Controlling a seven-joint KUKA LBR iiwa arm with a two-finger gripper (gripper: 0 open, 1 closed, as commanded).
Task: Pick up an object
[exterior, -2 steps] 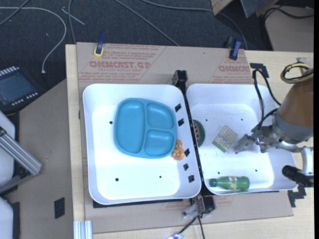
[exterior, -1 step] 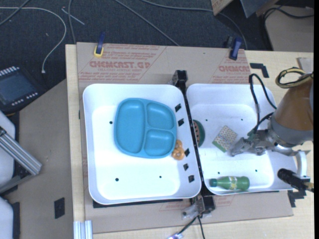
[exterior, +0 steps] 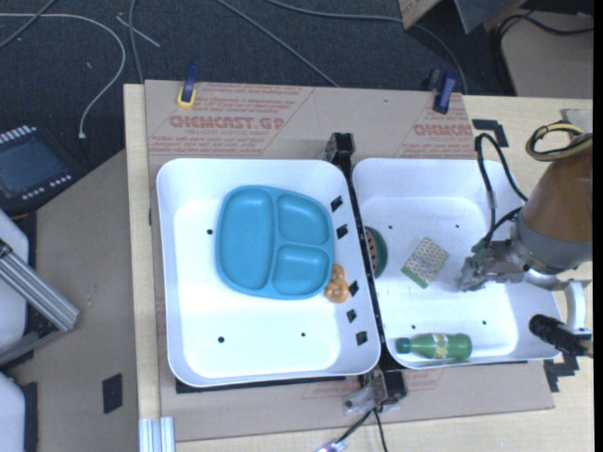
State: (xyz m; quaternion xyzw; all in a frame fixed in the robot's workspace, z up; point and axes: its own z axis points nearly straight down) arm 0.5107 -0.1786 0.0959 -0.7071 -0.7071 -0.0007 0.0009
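The right bin [exterior: 443, 182] holds three loose things. A small flat packet [exterior: 425, 261] with a green end and a pale speckled face lies tilted near the bin's middle, just left of the gripper [exterior: 478, 273]. A green bottle [exterior: 435, 347] with a yellow label lies on its side along the near wall, its pale cap pointing left. A round dark object [exterior: 375, 250] with green in it sits against the left wall, partly cut off by the black divider between the bins; what it is I cannot make out.

The gripper hangs low over the bin floor at the right, close to the packet but apart from it. Nothing shows between its fingers, yet the tip is a small grey blur, and whether the claw stands wide or narrow I cannot tell. The grey arm [exterior: 556, 215] with its orange band reaches in from the right edge, where it is cut off; a black cable [exterior: 487, 182] loops over the bin's far right part and down to the wrist, crossing above the floor behind the gripper.

In the left bin [exterior: 188, 281] a blue divided plate [exterior: 273, 241] lies flat in the far half, and a small orange-brown lump [exterior: 336, 285] touches its near right rim, beside the divider. Both bins rest on a cardboard sheet [exterior: 283, 121] clipped at its far edge by a blue-and-yellow clamp [exterior: 188, 88] and a blue clamp [exterior: 444, 89]
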